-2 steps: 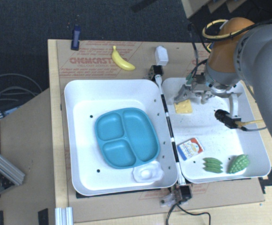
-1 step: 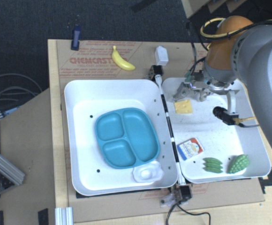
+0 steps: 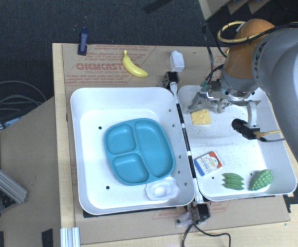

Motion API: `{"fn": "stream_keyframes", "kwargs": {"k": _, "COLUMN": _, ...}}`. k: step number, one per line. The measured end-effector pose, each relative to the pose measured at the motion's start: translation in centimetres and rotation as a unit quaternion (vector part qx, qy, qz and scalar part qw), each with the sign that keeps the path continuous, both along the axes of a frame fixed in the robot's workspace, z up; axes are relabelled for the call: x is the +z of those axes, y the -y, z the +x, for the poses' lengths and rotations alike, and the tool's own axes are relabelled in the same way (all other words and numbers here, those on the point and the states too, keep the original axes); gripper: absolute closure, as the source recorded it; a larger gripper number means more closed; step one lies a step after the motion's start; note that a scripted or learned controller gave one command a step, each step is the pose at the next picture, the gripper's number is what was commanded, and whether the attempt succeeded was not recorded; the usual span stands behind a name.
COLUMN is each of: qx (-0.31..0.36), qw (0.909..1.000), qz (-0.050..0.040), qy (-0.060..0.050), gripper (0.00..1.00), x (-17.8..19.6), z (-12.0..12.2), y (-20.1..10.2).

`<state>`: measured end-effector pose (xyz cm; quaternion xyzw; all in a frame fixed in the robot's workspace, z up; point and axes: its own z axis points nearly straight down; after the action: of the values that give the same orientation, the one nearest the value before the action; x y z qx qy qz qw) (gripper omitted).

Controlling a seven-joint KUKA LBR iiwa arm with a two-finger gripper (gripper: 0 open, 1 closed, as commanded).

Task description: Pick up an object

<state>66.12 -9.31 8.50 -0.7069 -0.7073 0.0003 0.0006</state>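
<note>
Left bin (image 3: 82, 138): blue divided plate (image 3: 137, 151), clear cup (image 3: 161, 190) at near edge. Right bin (image 3: 277, 163): yellow block (image 3: 201, 118) just under the gripper (image 3: 210, 103), milk carton (image 3: 208, 162), two green veggies (image 3: 233, 181). Fingers: can't tell. Banana (image 3: 133, 66) out on the surface (image 3: 103, 66).

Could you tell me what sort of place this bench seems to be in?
Most likely a robotics lab set up for grasping trials: an arm's gripper hangs over two white bins holding toy food such as a cheese wedge and a blue plate, with loose cables on the floor.
</note>
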Motion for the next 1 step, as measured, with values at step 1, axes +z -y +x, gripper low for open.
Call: {"fn": "stream_keyframes", "kwargs": {"k": 1, "qx": 0.0, "qw": 1.0, "qz": -0.0006, "qy": 0.001, "gripper": 0.0, "x": -0.01, "z": 0.55, "y": 0.02}}
